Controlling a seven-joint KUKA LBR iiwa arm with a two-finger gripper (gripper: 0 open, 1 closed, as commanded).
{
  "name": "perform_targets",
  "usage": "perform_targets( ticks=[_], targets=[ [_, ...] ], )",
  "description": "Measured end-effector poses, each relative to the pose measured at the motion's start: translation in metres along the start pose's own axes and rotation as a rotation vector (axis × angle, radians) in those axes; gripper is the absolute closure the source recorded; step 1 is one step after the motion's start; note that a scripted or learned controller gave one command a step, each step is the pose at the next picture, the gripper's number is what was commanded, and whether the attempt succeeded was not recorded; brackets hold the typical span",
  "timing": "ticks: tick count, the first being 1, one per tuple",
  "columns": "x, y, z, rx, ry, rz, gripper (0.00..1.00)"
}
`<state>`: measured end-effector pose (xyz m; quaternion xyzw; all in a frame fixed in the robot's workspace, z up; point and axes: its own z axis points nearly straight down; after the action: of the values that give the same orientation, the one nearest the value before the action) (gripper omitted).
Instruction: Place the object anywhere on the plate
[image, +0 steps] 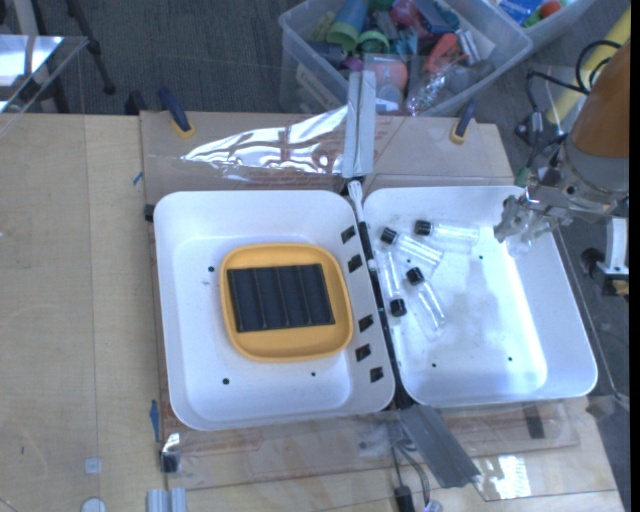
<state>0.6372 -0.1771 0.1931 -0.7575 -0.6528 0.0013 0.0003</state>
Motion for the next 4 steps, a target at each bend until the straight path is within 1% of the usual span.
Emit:
perform_targets(
  ticks=[1, 2, 3, 4],
  targets=[
    [0.04, -0.049, 0.003, 0.001, 0.003, -0.256, 1.0],
    [0.079, -0.029, -0.053, -0.006, 0.0, -0.397, 1.0],
    [0.102, -0.059, -0.081, -0.002, 0.002, -0.607, 1.0],
    [0.081, -0.059, -0.075, -0.003, 0.001, -0.828, 1.0]
  ],
)
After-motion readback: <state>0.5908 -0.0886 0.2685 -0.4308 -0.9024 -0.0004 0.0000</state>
